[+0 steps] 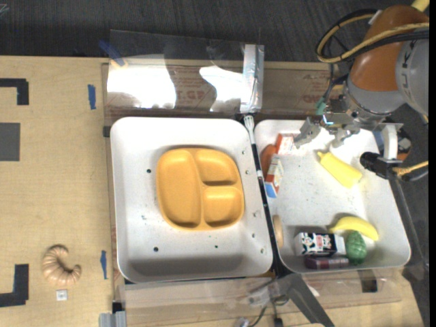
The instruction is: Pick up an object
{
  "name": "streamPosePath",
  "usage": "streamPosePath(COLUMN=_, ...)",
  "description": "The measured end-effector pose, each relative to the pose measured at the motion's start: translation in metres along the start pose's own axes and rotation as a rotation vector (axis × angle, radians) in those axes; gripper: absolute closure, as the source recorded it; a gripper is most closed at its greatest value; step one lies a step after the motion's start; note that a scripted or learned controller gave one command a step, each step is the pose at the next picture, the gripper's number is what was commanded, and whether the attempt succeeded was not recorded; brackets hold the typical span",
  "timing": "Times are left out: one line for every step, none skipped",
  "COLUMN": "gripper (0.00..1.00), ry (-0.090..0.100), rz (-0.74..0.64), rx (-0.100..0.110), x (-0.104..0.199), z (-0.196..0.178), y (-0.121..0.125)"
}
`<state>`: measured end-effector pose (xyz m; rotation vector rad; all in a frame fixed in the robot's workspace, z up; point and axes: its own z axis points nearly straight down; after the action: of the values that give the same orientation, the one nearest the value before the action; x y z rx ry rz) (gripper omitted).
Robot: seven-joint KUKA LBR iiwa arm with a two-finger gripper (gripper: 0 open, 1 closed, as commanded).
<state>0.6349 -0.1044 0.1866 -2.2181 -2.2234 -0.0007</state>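
Tan worktop (48, 182) carries two shallow white bins side by side, w/ black tape marks at its left edge. Nearest, front left on the worktop: a croissant-shaped toy (60, 264), well apart from the bins. Left bin (129, 203) holds a yellow divided tray (199, 187), roughly centred. Right bin (388, 216), front edge: a small black-and-white carton (315, 242) beside a green item (355, 245), w/ a banana (355, 225) just behind them. Farther back, a yellow block (340, 169) lies tilted near mid-bin; a red-and-white box (274, 161) sits against the bin's left wall. Above the bin's far end hangs the gripper (323, 135), fingers spread apart, nothing between them, just beside the yellow block but not touching. Grey arm w/ orange band (381, 67) behind it. Far side: clear plastic sheet (184, 80) over cardboard.
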Motion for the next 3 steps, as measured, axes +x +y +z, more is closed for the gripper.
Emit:
streamPosePath(gripper=0.0, ry=-0.002, rz=-0.059, rx=-0.007, x=-0.052, z=0.099, y=0.002)
streamPosePath(gripper=0.0, ry=-0.002, rz=-0.212, rx=-0.002, x=-0.084, z=0.1, y=-0.04)
streamPosePath(gripper=0.0, ry=-0.001, rz=-0.113, rx=-0.001, x=-0.088, z=0.088, y=-0.102)
